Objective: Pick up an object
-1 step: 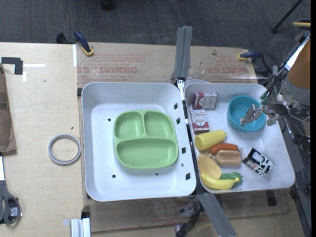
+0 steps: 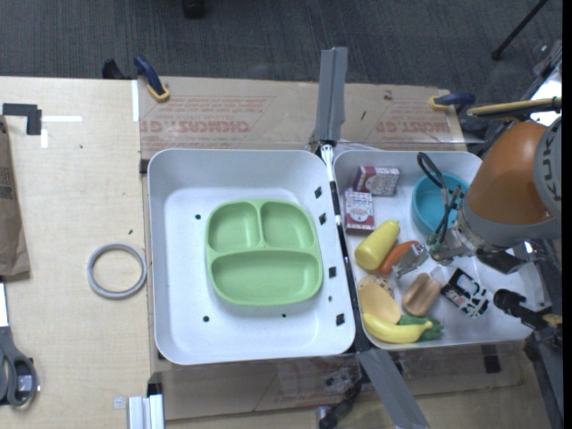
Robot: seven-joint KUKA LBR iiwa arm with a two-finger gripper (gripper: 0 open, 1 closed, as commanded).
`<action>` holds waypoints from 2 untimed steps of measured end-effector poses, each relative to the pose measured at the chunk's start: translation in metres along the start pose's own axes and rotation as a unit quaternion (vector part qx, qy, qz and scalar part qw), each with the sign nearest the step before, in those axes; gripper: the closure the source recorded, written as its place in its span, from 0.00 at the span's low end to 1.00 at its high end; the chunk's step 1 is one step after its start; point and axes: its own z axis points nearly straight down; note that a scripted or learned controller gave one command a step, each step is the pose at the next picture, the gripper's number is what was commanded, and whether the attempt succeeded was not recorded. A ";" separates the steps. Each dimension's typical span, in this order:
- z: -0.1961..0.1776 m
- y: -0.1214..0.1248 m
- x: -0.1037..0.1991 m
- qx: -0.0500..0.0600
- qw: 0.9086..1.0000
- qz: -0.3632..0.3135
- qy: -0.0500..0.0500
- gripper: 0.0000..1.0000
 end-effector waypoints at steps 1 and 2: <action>-0.007 0.000 -0.002 0.001 1.000 0.002 0.001 1.00; -0.057 -0.032 -0.029 -0.001 1.000 -0.017 0.000 1.00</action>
